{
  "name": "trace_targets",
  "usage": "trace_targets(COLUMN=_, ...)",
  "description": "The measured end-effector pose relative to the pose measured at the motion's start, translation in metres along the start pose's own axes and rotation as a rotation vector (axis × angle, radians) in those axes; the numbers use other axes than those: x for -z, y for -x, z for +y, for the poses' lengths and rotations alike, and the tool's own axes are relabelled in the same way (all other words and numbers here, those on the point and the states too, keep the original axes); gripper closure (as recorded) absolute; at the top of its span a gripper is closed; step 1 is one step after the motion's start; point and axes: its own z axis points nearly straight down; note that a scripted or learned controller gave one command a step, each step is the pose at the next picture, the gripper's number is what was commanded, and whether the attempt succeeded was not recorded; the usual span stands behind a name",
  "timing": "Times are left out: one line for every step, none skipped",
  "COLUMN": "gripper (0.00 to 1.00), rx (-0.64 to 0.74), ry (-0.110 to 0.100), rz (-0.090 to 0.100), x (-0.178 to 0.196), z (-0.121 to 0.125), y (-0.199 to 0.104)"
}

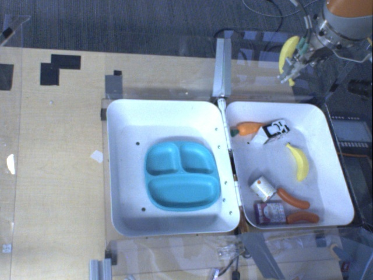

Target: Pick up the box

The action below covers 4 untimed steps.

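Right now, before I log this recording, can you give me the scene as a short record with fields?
left bin: blue divided tray
right bin: carrot, black-and-white box, banana, white can, two sausages, purple package
arm: beyond the right bin's far rim, yellow object beside its tip
task state: box lying in the bin, not lifted

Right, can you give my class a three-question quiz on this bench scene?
1. Which bin holds the blue tray, the view's left or right?
2. True or false: the gripper hangs over the tray.
3. How many bananas lie in the right bin?

Key: 1 left; 2 false, it is beyond the right bin's far rim; 3 one.
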Motion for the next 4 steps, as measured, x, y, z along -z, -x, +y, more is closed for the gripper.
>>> trace_targets(gripper=1.00, rx=0.077, ry=-0.001, rz=0.001, x=0.024, z=0.004, y=-0.008)
trace_targets(gripper=1.00, rx=0.395, ry=-0.002, rz=0.003, x=-0.044, z=-0.013, y=-0.044)
trace_targets(gripper=1.00, rx=0.385, ry=-0.003, rz=0.004, x=-0.102, z=-0.067, y=-0.092)
trace_targets(gripper=1.00, rx=0.424, ry=0.001, rz=0.002, x=-0.064, z=0.022, y=-0.078)
